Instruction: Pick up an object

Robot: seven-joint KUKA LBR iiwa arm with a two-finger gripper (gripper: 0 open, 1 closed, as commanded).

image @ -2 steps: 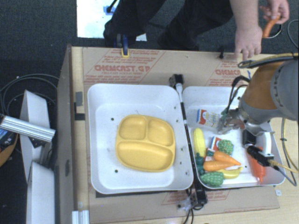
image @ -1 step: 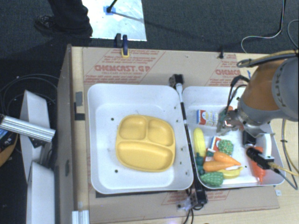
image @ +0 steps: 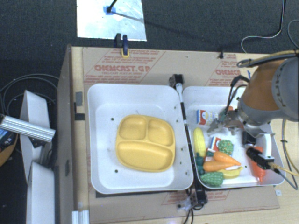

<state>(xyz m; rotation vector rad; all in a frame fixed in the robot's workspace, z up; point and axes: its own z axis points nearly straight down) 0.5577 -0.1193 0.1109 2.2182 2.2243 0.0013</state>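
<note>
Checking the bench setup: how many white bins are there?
2. The left bin holds a yellow tray; the right bin holds toy food, with the gripper above it.

Two white bins sit side by side, the left bin (image: pixel 100 139) and the right bin (image: pixel 205 94). The left holds one yellow divided plate (image: pixel 145 143). The right holds one corn cob (image: pixel 199 141), one carrot (image: pixel 224 159), one banana (image: pixel 232 172), one green vegetable (image: pixel 211 178) and two small cartons (image: pixel 204 116), (image: pixel 214 143).

Hand (image: pixel 223 122) hovers over right bin (image: pixel 212 93) of toys.
</note>
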